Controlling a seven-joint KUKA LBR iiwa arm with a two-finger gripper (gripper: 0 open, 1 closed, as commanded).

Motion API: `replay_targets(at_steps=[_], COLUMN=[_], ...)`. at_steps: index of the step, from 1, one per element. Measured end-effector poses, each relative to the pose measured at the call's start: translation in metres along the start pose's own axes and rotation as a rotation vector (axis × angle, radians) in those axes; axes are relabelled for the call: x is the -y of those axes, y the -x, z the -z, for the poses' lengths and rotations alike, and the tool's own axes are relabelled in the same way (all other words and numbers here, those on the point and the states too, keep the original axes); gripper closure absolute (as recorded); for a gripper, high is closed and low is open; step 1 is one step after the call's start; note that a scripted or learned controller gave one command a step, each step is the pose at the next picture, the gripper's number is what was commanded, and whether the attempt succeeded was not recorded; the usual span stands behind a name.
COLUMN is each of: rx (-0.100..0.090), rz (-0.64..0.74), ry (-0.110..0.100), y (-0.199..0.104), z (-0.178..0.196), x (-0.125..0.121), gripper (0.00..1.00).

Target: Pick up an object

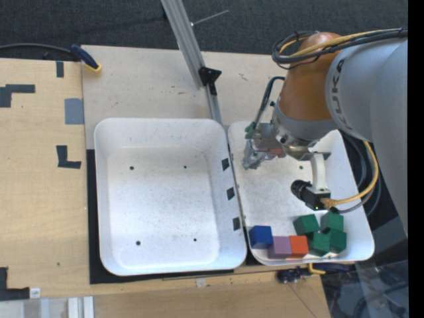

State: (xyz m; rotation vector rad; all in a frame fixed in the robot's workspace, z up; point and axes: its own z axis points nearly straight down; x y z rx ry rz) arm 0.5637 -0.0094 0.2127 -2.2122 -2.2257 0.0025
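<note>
My gripper hangs over the upper left part of the right bin, close to the wall it shares with the left bin. Nothing is visibly held in it. Several blocks lie along the right bin's near edge: a blue block, a purple block, an orange block and a cluster of green blocks. They sit well below the gripper in the view, apart from it. The orange-banded wrist hides the bin's far right corner.
The left bin lies beside the right one, their walls touching. A grey metal pole slants down to the bins' shared far corner. A black fitting with a yellow cable hangs off the arm above the green blocks.
</note>
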Motion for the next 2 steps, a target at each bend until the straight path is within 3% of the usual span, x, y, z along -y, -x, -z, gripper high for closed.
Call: replay_targets(at_steps=[2], rx=[-0.001], rz=[0.002], ry=[0.001], y=[-0.110], z=[0.012], x=[0.037], gripper=[1.00])
